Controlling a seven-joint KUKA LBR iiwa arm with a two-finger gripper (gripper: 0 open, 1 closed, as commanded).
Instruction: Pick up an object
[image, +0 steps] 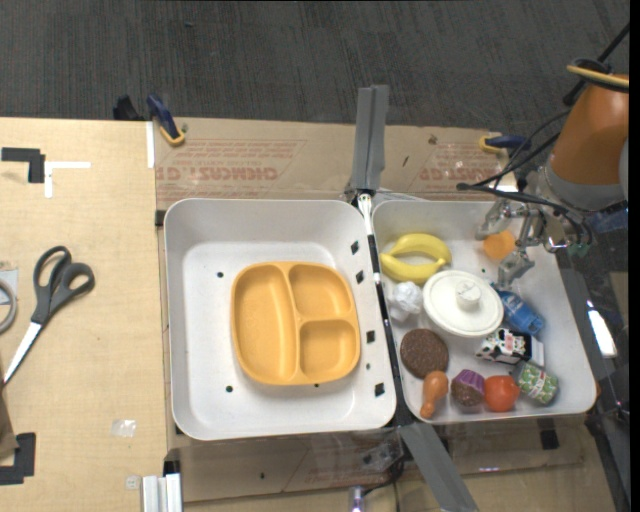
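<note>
You are looking down on a bench (80, 400) carrying two shallow white bins side by side. The left bin (190, 320), at the centre of the frame, is holding a yellow-orange divided plate (296, 322) lying flat with its three compartments facing up. The right bin (572, 320) is holding the loose objects: a white lidded bowl (462, 302) is sitting near its middle, with a yellow banana (414, 255) lying just above and to its left and a crumpled white wad (405, 299) resting beside the bin's left wall. Along the lower edge a brown round disc (425, 351), an orange carrot-like piece (433, 392), a purple piece (468, 389), a red tomato-like ball (501, 393) and a green can (537, 384) are lying close together, with a black-and-white toy (503, 346) and a blue wrapper (521, 312) just above them. The arm (592, 135) is reaching in from the upper right, and its gripper (520, 245) is hanging over the bin's upper right corner, touching or just beside a small orange object (497, 244); you cannot tell how wide it stands or whether it has hold of anything. Scissors (50, 295) are lying at the left of the frame.
</note>
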